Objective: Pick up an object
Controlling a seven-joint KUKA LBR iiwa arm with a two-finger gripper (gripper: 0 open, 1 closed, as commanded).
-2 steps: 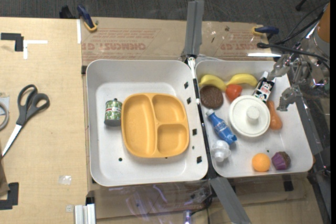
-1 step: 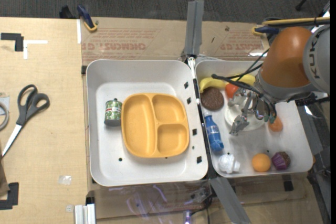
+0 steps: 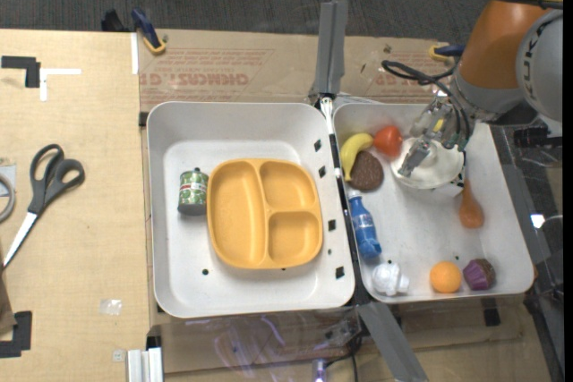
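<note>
- Landmark: right shallow white plastic bin [image 3: 506, 219], one of two side by side on the pale wooden counter [image 3: 72, 282].
- Grey arm with orange band [image 3: 506, 36]: reaches in over the bin's far right corner.
- Tool [image 3: 421, 152]: over the bin's far middle, directly above the white bowl; metal fingers point down and left. Whether they are apart or together cannot be told, and nothing is seen clamped between them.
- White round bowl [image 3: 439, 170]: in the bin's far half, under the tool, apparently touching it.
- Small red ball-shaped fruit [image 3: 388, 139]: far left part of the bin, just left of the bowl.
- Yellow banana [image 3: 354, 149]: against the bin's left wall, far end, beside the red fruit.
- Dark brown rounded lump [image 3: 366, 172]: touching the banana's near side.
- Blue plastic bottle with white cap [image 3: 363, 226]: lying along the bin's left wall, midway.
- White crumpled object [image 3: 389, 279]: near left corner of the bin.
- Orange round fruit [image 3: 445, 276]: near edge of the bin, right of centre.
- Purple rounded object [image 3: 479, 274]: just beside the orange fruit, on its right.
- Orange pear-shaped item [image 3: 471, 208]: right half of the bin, near the bowl's near side.
- Left shallow white plastic bin [image 3: 170, 282]: adjoining the landmark; carries a yellow three-compartment tray [image 3: 265, 212] and a small green can [image 3: 192, 191] at the tray's left edge.
- Black-handled scissors [image 3: 40, 192]: on the counter, well left of both bins.
</note>
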